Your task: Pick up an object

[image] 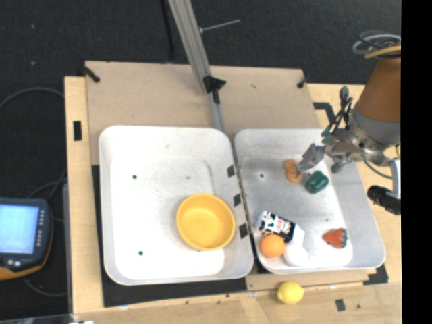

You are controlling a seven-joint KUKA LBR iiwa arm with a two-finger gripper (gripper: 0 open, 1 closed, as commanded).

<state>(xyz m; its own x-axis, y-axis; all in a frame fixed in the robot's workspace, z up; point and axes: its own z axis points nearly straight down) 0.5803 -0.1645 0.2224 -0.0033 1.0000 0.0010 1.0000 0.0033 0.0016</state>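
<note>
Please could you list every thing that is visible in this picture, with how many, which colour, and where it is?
shallow white bins: 2, white, side by side on the bench
round yellow plastic bowl: 1, yellow, left bin, near its front right corner
small orange-tan ring-shaped object: 1, orange-tan, right bin, middle, beside the gripper
dark green rounded object: 1, green, right bin, just right of the ring-shaped object
red object with green top: 1, red, right bin, front right
black-and-white patterned carton: 1, right bin, front left
orange ball: 1, orange, right bin, front edge
white rounded object: 1, white, right of the orange ball
yellow lemon-like fruit: 1, yellow, on the bench in front of the right bin
handheld screen pendant: 1, far left
gripper: 1, grey, over the right bin
</note>
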